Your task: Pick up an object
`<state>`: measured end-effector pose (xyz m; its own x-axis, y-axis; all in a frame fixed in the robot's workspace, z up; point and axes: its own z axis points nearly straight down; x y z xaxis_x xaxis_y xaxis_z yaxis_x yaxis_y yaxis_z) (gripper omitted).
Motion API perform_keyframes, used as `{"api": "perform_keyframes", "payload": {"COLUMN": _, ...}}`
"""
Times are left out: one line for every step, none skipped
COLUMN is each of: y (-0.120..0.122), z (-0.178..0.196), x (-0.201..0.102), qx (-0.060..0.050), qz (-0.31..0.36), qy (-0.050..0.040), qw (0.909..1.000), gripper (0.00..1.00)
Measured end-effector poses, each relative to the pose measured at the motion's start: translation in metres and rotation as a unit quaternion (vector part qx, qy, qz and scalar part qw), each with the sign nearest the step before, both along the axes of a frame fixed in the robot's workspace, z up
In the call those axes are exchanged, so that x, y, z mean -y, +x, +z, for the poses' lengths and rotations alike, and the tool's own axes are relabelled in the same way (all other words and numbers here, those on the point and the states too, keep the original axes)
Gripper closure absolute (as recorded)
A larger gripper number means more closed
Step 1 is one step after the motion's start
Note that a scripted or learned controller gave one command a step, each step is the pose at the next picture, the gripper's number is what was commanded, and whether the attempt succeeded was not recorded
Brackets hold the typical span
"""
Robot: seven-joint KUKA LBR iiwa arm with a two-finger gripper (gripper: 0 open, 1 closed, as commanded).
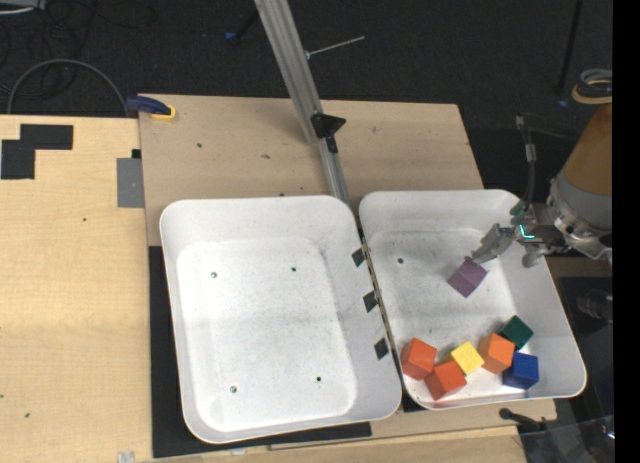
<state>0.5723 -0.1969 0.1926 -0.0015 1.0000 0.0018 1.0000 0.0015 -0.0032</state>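
You have two white bins: one far left of the claw, one under it. You can count seven blocks: one purple just below-left of the claw, three orange, one yellow, one green, one blue lower down.

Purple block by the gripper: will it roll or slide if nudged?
The purple block looks flat-faced, so it should slide, not roll. It looks rigid and probably light. It lies apart from the other blocks on the smooth right bin floor, so it may skid.
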Motion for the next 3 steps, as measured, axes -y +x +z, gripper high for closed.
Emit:
{"api": "perform_keyframes", "payload": {"y": 0.0, "z": 0.0, "x": 0.0, "qx": 0.0, "qz": 0.0, "qy": 0.0, "qw": 1.0, "gripper": 0.0}}
{"api": "perform_keyframes", "payload": {"y": 0.0, "z": 0.0, "x": 0.0, "qx": 0.0, "qz": 0.0, "qy": 0.0, "qw": 1.0, "gripper": 0.0}}
{"api": "perform_keyframes", "payload": {"y": 0.0, "z": 0.0, "x": 0.0, "qx": 0.0, "qz": 0.0, "qy": 0.0, "qw": 1.0, "gripper": 0.0}}
